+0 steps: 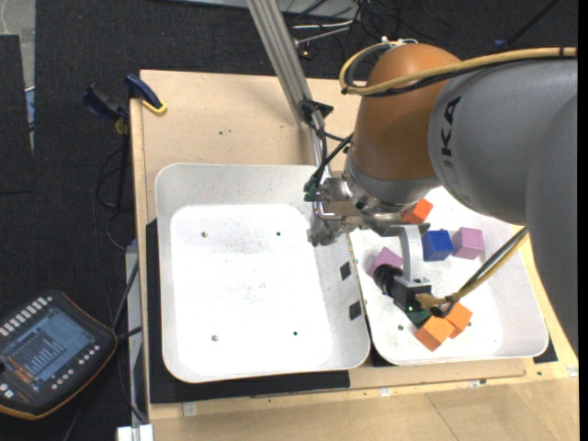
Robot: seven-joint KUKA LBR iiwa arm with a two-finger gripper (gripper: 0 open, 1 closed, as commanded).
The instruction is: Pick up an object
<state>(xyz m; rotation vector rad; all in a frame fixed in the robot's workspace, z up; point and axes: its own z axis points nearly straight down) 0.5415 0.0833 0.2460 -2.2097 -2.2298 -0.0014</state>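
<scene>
Several small blocks lie in the right bin (514,343): an orange block (421,211) partly under the arm, a blue block (437,243), a pale purple block (471,242), a pink piece (386,262), and an orange block (443,327) with a small green piece (419,318) beside it. My gripper (319,231) hangs low over the ridge between the two bins, left of the blocks. The wrist hides most of it, and I see nothing held there.
The left bin (175,246) lies directly left of the gripper. The big grey and orange arm covers the back of the right bin. A slanted metal bar (276,44) runs behind the bins. A blue clamp (140,88) sits at the bench's back left corner.
</scene>
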